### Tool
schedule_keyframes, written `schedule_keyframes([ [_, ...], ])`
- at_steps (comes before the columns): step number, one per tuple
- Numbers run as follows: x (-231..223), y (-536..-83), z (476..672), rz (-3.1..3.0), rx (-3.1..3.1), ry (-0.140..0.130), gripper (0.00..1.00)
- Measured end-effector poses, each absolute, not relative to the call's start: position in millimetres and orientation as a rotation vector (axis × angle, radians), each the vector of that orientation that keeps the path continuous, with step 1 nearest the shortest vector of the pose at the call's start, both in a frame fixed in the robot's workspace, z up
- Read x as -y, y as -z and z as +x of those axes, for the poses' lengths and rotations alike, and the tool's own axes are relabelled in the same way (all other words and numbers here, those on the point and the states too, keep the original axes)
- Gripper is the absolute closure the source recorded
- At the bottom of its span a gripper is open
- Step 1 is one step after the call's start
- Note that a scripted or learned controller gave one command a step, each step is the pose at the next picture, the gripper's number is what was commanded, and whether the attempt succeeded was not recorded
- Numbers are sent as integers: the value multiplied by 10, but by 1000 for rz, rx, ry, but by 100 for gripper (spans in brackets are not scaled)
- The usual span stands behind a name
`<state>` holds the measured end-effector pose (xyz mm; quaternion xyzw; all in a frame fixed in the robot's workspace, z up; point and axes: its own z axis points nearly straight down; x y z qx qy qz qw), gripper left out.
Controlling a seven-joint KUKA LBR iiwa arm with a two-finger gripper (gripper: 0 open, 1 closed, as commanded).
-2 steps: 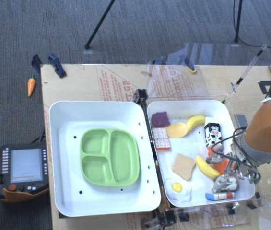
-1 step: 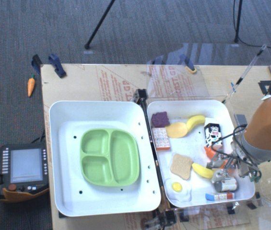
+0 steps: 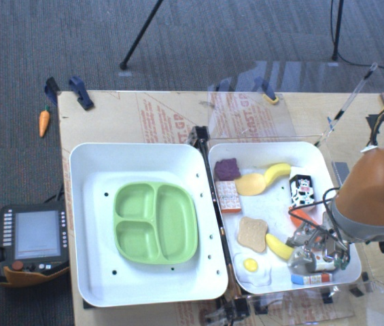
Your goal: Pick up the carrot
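Arm: we see the grey wrist w/ orange band entering from the right, bent down over the right bin (image 3: 317, 156) near its lower right corner.
Pincer (image 3: 312, 248): low in the bin, among clutter; we cannot tell whether it is spread or pinching anything, the metal parts are too tangled to read.
Carrot (image 3: 303, 216): an orange-red strip in the right bin, just beside the wrist and just below the milk carton (image 3: 302, 190); partly hidden by the arm. We judge this to be the target, since the pincer sits close below it.
2nd carrot (image 3: 44, 122): lies on the floor, off the table's (image 3: 144, 117) left edge, well apart from the arm; prob. out of reach.
Other bin items: purple block (image 3: 227, 169), banana (image 3: 276, 173), bread slice (image 3: 252, 233), fried egg (image 3: 253, 266), a 2nd yellow piece (image 3: 279, 246) just beside the pincer. Crowding makes a clean grip harder.
Left bin (image 3: 90, 168): holds a green divided plate (image 3: 156, 222), centred, likely as a drop spot.
Step (our judgement): approach or grasp attempt; carrot not yet lifted.
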<state>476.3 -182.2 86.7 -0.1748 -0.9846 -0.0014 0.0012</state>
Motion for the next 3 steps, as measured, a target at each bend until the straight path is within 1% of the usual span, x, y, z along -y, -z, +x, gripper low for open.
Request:
schedule_keyframes([
  [1,2038,-1258,4782,-431,3117,0,100],
  [2,2015,-1347,4802,-423,3119,2,100],
  [3,1659,-869,4767,-623,3079,4,100],
])
